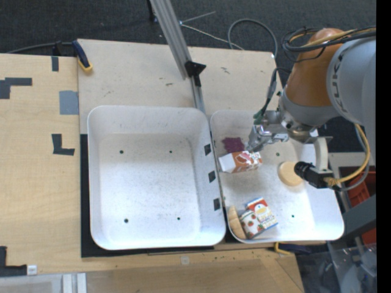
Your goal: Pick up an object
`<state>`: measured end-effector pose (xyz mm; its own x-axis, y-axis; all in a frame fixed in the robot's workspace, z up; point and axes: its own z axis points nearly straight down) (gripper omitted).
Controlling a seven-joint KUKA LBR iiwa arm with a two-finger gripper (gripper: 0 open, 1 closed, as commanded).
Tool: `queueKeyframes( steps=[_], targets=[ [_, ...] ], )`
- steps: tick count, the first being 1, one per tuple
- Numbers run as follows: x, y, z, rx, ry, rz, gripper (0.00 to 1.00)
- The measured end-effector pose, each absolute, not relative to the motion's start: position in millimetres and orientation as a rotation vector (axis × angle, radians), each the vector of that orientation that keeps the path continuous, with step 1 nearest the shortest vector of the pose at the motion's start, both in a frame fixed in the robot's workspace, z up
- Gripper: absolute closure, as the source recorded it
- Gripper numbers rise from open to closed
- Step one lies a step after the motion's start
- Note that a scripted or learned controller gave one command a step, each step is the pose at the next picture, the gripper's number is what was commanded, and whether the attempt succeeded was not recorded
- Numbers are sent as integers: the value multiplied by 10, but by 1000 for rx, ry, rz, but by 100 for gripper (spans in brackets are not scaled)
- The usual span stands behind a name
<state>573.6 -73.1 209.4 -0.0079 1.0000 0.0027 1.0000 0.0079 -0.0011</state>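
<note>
A: Camera view, upper half. What occupies the bench?

B: Two shallow white bins side by side. The left bin (104, 163) is the larger in the frame. The right bin (324, 221) holds all the loose objects. A grey metal rail (174, 32) runs down at a slant from the top edge and ends at the divide between the bins.

A: And the arm?

B: The arm (351, 72), grey with an orange band, enters from the right. Its gripper (256, 140) hangs over the upper left part of the right bin, just above a small red-and-white carton (243, 162).

A: Are the fingers apart or together?

B: I cannot tell; the wrist hardware hides them, and whether they touch the carton is also unclear.

A: Camera view, lower half. What else lies in the right bin?

B: A dark maroon piece (233, 144) sits just up and left of the carton. A tan round disc (289, 174) lies to the right, beside a black cylindrical part on the arm. Near the front wall rests a second carton (259, 216), white and red with a printed picture, well apart from the gripper.
</note>
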Motion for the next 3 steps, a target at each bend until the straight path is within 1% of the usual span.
queueKeyframes(
  steps=[1,2,3],
  targets=[
    [5922,-231,2025,-2212,-2228,0,100],
    [6075,265,2190,-2213,-2229,-3,100],
    [6249,780,2114,-2214,-2228,0,100]
  ],
)
